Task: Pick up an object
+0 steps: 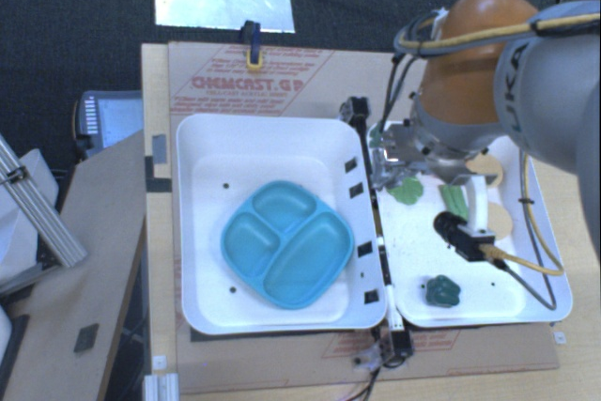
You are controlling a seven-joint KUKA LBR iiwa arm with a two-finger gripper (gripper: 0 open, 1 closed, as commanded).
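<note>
- The things open to picking lie in the right bin [535, 300]: a dark green lump [442, 291] near its front edge at about six o'clock, a light green leafy piece [408, 192] up at about ten o'clock beside the divider between the bins, a green strip [454, 199] just right of it, and two tan discs [485, 167] partly hidden toward the far side.
- All of these rest on the bin floor; none is lifted, so I judge the pick as not yet done, with the grasp and the raise both left.
- The end effector [399, 162] sits low over the right bin's upper left corner, just above the light green leafy piece and close to the divider.
- Whether it is open or closed I cannot tell, since the wrist and its cables hide the tip, and I see nothing held in it.
- The arm [554, 89] comes in from three o'clock, its grey link crossing the top right, the orange band [479, 42] bulking above the wrist, and the wrist bent steeply downward.
- A black fitting with a yellow cable [465, 238] hangs over the middle of the right bin.
- The left bin [207, 146] holds a blue divided plate [286, 242], well apart from the end effector.
- Both bins sit on a cardboard sheet [282, 70] on the bench.
</note>
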